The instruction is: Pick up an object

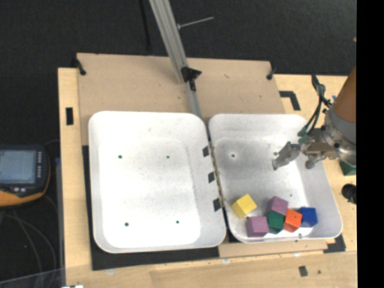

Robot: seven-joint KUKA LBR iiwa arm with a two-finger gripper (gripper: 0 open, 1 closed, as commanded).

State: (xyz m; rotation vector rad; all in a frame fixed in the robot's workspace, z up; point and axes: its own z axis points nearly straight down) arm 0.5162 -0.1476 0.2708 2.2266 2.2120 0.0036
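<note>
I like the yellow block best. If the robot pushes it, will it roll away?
Probably not: the yellow block looks like a cube with flat faces, so it should slide, not roll. It sits apart from the other blocks, so a push likely moves it alone. It looks stiff.

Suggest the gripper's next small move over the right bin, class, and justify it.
Probably shift the gripper toward the bin's near edge, then lower over the yellow cube. It hovers above bare floor of the right bin, and that cube sits apart from the others.
</note>
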